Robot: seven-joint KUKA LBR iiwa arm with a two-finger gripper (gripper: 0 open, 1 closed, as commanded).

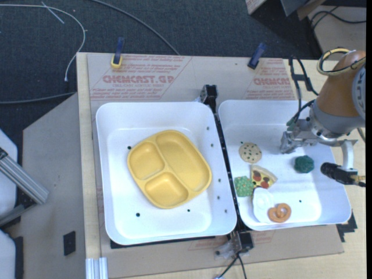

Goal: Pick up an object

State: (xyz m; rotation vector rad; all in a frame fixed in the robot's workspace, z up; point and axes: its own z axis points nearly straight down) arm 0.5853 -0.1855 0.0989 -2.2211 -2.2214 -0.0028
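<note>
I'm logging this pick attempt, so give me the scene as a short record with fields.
left bin: yellow divided tray
right bin: cookie, pizza slice, green ball, green leafy piece, white piece, orange ring
pincer: over the right bin, above and left of the green ball
held item: none seen

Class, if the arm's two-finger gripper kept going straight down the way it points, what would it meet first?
Probably the bare white floor of the right bin. The gripper hangs between the speckled round cookie and the dark green lump; depth is unclear.
</note>
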